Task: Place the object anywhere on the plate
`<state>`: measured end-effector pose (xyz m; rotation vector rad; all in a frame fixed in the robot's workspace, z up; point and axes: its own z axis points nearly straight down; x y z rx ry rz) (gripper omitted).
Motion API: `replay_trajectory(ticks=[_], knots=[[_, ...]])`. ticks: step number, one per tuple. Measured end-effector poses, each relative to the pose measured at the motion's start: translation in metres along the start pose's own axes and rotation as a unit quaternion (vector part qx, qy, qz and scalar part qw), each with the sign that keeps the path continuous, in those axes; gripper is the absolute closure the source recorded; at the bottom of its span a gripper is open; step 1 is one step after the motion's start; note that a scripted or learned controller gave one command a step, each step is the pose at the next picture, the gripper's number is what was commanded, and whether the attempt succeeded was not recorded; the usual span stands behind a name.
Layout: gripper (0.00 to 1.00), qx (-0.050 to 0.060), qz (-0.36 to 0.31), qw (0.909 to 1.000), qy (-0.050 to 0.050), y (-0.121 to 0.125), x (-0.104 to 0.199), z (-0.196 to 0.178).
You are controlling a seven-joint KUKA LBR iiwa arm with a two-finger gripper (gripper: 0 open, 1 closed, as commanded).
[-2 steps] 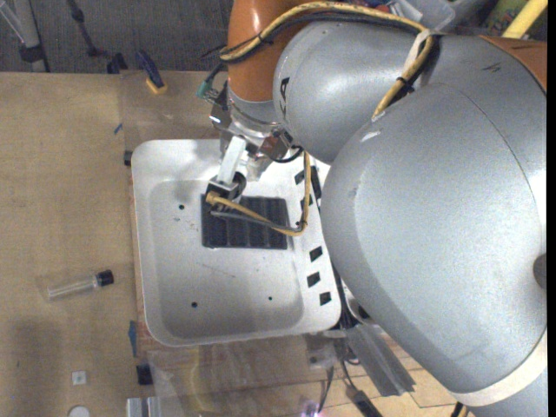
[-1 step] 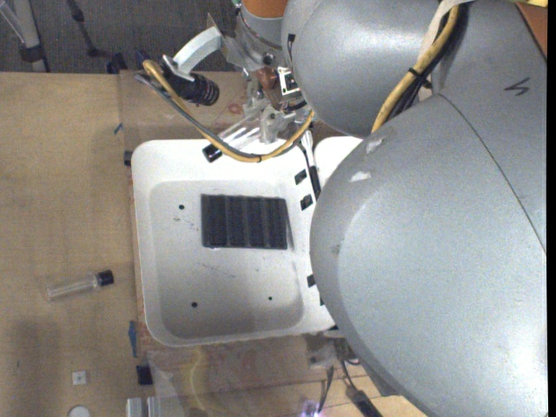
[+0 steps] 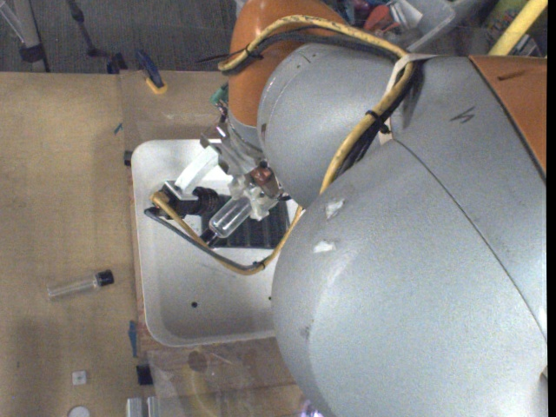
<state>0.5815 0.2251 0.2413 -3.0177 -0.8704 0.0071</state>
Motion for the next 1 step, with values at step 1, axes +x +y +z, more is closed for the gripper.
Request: replay_trajectory(ticks=[1], knots=[[1.0,-0.001,0.132,0.9912,0.001,-0.0446,-0.084,0.0624]])
